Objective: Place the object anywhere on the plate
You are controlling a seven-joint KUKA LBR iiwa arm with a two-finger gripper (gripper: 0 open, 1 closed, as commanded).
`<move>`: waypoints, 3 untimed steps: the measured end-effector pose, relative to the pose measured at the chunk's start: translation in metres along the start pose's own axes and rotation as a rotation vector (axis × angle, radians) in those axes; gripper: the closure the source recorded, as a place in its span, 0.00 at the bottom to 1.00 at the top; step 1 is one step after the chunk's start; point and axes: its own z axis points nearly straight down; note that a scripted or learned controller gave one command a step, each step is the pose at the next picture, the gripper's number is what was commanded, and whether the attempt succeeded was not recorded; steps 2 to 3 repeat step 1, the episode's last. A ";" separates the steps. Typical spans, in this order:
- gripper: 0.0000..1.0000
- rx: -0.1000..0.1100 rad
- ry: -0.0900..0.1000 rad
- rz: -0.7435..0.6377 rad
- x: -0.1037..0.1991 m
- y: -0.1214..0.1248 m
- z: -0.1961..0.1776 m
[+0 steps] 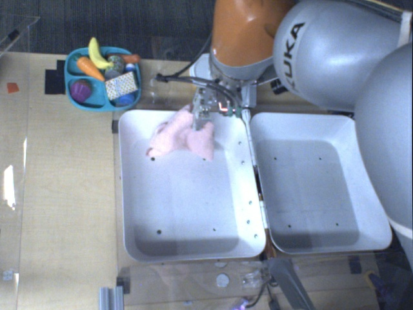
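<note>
step: grasp being attempted, looks like | gripper [204, 113] lowered onto pink plush toy [182, 139] at left bin [187, 244] far edge | jaw state can't be told | next: toy to be carried to blue plate [72, 95]

Soft pink plush toy [182, 138], smooth glossy white plastic bin [187, 237], matt wooden bench [58, 199].
</note>
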 end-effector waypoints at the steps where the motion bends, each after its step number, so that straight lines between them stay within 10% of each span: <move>1: 0.00 0.000 0.000 0.000 0.000 0.000 0.000; 3: 0.00 0.000 0.000 0.000 0.000 0.000 0.000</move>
